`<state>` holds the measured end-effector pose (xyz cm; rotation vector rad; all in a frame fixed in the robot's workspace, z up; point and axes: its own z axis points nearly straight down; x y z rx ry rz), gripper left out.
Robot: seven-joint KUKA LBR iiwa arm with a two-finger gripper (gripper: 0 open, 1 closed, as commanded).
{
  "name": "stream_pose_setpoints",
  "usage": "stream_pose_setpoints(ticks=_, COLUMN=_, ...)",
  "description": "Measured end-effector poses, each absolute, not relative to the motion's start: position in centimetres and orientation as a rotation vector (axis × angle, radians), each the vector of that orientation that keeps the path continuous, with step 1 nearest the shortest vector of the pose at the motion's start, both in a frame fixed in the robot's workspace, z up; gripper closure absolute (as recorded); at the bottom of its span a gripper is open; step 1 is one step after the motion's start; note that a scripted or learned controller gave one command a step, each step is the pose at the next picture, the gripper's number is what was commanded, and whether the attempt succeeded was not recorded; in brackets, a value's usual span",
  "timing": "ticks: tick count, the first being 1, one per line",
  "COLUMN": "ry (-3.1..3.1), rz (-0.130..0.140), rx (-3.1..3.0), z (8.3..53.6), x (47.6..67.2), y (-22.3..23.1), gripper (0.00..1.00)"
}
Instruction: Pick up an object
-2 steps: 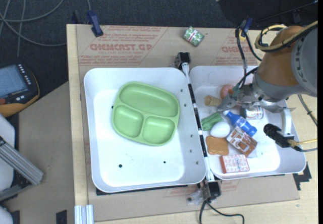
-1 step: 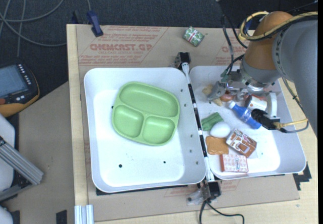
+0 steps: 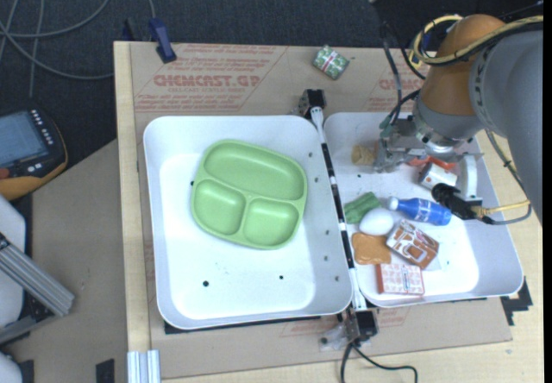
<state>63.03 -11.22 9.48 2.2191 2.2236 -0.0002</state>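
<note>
Left bin [image 3: 172, 200]: one green divided plate [image 3: 248, 193]. Right bin [image 3: 492, 260]: clutter of blue bottle [image 3: 420, 210], white egg [image 3: 376, 222], green piece [image 3: 360, 204], orange piece [image 3: 371, 248], two printed packets [image 3: 405, 262]. Hand [image 3: 405, 147] low over right bin's far end; cannot tell its state.

Grey arm [image 3: 517, 79] — broad orange band [image 3: 453, 71] above the wrist, yellow and black cables looped beside it
</note>
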Motion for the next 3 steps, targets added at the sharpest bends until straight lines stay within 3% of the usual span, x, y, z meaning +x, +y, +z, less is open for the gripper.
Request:
stream_pose_setpoints(ticks=1, ry=2.224, rz=-0.001, rx=2.22, z=9.5, x=63.0, y=-11.2, gripper=0.0)
stream_pose_setpoints(ticks=2, ry=2.223, rz=0.001, rx=2.219, z=8.5, x=66.4, y=-9.8, gripper=0.0)
stream_pose_setpoints(ticks=3, ry=2.222, rz=0.002, rx=2.215, z=9.5, x=66.5, y=-9.8, gripper=1.0)
